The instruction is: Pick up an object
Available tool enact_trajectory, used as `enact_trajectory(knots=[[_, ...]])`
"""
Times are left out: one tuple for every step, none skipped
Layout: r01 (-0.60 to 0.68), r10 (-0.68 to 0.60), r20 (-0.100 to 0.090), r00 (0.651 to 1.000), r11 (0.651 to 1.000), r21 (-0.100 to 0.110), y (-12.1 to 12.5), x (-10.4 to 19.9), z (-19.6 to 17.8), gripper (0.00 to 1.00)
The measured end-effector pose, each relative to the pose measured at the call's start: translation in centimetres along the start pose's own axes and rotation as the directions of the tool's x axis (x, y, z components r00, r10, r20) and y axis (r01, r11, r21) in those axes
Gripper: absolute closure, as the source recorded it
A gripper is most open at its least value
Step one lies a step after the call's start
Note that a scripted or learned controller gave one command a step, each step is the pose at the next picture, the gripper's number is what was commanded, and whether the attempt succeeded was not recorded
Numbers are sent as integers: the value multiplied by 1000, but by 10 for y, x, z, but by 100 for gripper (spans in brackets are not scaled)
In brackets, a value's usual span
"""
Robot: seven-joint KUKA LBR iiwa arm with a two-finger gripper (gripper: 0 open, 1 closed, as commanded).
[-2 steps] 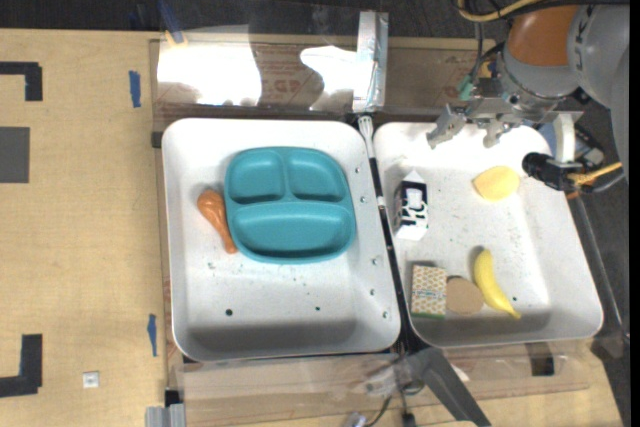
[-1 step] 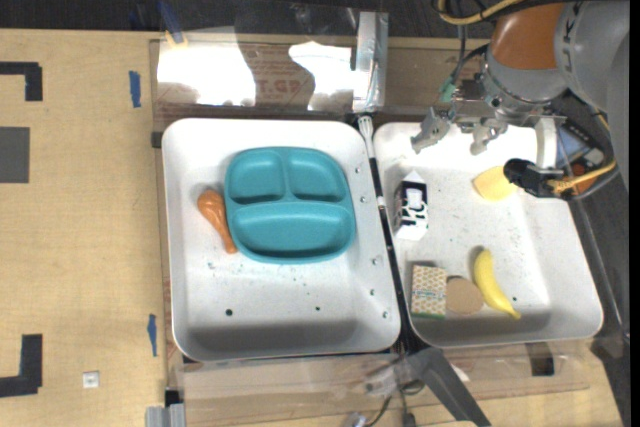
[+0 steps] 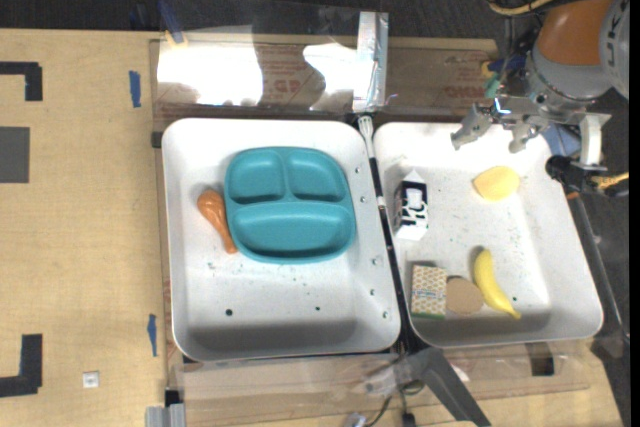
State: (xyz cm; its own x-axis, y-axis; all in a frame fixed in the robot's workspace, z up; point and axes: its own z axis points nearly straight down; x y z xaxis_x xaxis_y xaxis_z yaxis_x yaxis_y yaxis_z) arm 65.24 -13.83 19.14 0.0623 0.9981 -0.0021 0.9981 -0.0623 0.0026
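The arm is seen reaching in from the upper right, its orange band above the wrist, with the gripper [image 3: 494, 133] poised over the far edge of the right bin [image 3: 570, 245]. Its two fingers are spread apart and nothing is held between them. A yellow lemon-like object [image 3: 496, 183] is found just below the gripper, apart from it. A banana [image 3: 493, 283], a brown disc [image 3: 463, 296] and a patterned box [image 3: 429, 290] are gathered near the bin's front. A teal divided plate [image 3: 289, 204] is set in the left bin [image 3: 200, 305].
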Motion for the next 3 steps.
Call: enact_trajectory(knots=[[106, -106, -2, 994, 994, 8, 15, -43, 72, 0], [110, -110, -1, 994, 994, -1, -53, -62, 105, 0], [66, -66, -3, 998, 998, 1, -171, -38, 104, 0]])
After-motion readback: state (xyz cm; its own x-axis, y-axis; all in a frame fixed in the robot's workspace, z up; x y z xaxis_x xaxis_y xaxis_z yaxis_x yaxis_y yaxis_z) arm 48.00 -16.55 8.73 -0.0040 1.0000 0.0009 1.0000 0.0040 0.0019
